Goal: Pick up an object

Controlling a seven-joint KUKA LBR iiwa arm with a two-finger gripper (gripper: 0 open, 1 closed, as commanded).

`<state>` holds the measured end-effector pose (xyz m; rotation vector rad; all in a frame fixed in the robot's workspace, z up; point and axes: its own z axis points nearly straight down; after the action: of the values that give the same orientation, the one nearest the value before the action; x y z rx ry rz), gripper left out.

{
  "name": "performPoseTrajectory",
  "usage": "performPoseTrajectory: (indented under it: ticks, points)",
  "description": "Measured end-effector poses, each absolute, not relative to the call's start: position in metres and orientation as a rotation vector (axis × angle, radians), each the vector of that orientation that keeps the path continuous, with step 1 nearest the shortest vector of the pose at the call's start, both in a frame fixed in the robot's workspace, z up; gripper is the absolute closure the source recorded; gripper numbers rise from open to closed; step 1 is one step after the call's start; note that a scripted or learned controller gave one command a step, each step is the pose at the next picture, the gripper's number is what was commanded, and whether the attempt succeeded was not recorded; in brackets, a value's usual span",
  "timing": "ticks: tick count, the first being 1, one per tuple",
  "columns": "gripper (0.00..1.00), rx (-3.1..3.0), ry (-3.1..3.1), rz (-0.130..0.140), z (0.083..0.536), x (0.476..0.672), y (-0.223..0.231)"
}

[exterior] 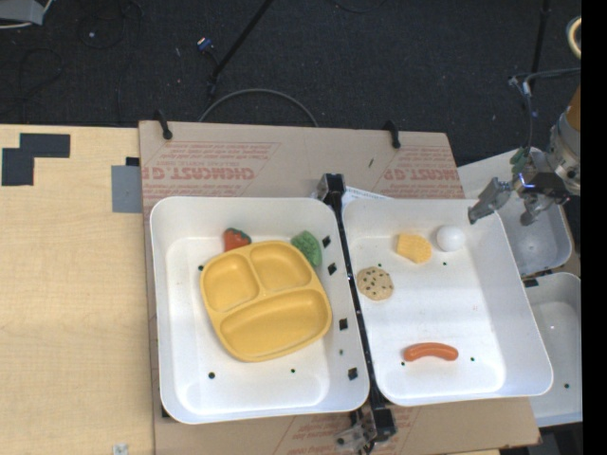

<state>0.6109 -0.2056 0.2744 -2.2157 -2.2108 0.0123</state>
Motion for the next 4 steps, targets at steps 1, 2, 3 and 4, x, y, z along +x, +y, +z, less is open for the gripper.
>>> performPoseTrajectory:
  ticks: [1,2,3,4]
  points:
    - [0.00,-2.221,-2.222,0.001,0.282,0.613,-0.205]
    - [0.00,-2.216,-2.217,0.006,0.218,0.614,-0.206]
    - [0.00,-2.216,-2.216,0.006,0.158,0.605,-0.200]
    - [0.00,-2.217,-2.217,0.006,0.098,0.602,-0.208]
